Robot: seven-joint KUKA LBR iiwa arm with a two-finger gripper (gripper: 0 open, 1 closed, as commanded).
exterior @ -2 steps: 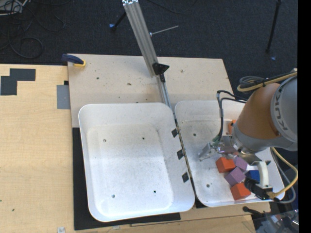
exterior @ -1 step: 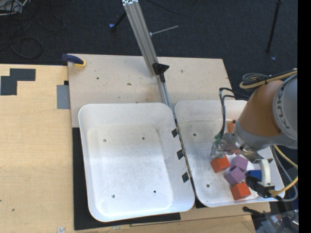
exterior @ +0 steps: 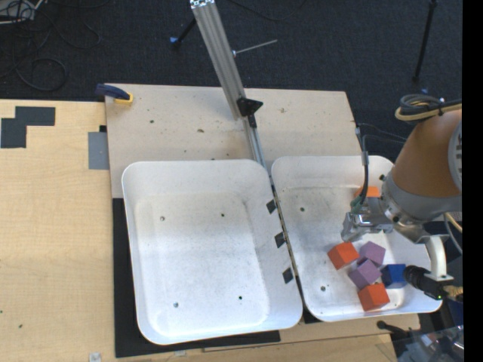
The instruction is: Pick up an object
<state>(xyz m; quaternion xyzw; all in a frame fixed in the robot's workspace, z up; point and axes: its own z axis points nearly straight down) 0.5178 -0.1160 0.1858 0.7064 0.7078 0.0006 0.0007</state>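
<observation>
Blocks cluster at the lower right of the frame, inside the right bin (exterior: 317, 202): an orange-red block (exterior: 373, 296) nearest the bottom rim, a blue block (exterior: 393, 275) just beside it up and to the right, a purple block (exterior: 364, 273) touching a paler purple block (exterior: 373, 252) above it, and a second orange-red block (exterior: 343, 255) to their left. Gripper (exterior: 361, 223) sits just above this cluster, over the right bin's right half; cannot tell whether it is apart or together, and no block shows held in it. A small orange piece (exterior: 371, 192) shows just above the gripper, partly hidden. Arm (exterior: 426, 168), orange band over grey wrist, enters from the right edge at mid-height. Left bin (exterior: 151, 194) fills the lower centre, its floor speckled dark, touching the right bin along a seam with small black clips (exterior: 281, 240). Further up, a pale board (exterior: 173, 119) lies under both bins, with a slanted metal rail (exterior: 220, 51) rising to the upper centre. A blue and yellow clamp (exterior: 115, 93) sits at the board's upper left corner. Dark floor with cables (exterior: 34, 66) lies beyond.
</observation>
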